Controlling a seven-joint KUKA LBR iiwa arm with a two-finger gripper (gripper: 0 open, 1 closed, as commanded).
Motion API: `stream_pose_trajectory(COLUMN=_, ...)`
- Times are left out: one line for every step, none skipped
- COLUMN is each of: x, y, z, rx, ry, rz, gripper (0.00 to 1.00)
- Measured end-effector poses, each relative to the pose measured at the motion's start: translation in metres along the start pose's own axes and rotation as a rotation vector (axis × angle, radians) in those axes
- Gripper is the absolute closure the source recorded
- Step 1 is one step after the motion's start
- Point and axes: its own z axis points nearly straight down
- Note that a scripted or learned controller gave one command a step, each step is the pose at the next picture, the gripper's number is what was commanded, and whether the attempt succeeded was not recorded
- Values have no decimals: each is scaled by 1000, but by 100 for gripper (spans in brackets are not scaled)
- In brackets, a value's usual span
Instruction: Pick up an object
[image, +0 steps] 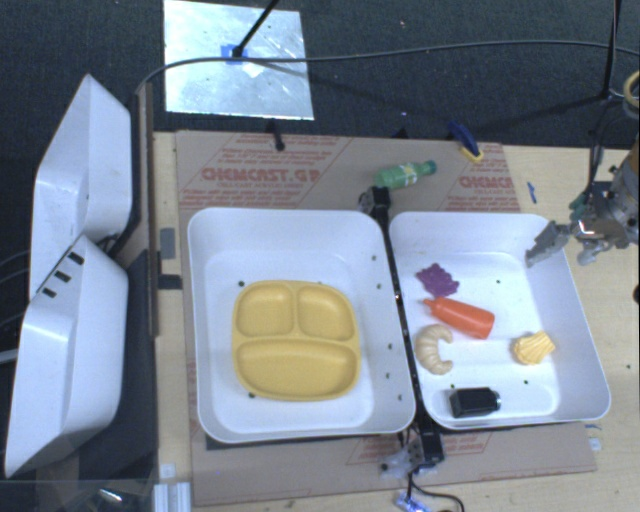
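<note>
The carrot (463, 317) lies in the right bin (560, 400), long axis pointing from ten to four o'clock. The gripper (562, 243) hovers at its two o'clock, fingers spread, holding nothing.

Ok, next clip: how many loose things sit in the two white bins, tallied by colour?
Yellow: 2, compartment plate in the left bin, small corn-like piece in the right bin
Purple: 1, grape-like cluster
Orange: 1, carrot
Tan: 1, croissant
Black: 1, small block
Total: 6
</note>
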Motion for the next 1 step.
stream_pose_trajectory(x=-5, y=72, z=1, rx=1, ry=0, rz=-2, gripper=0)
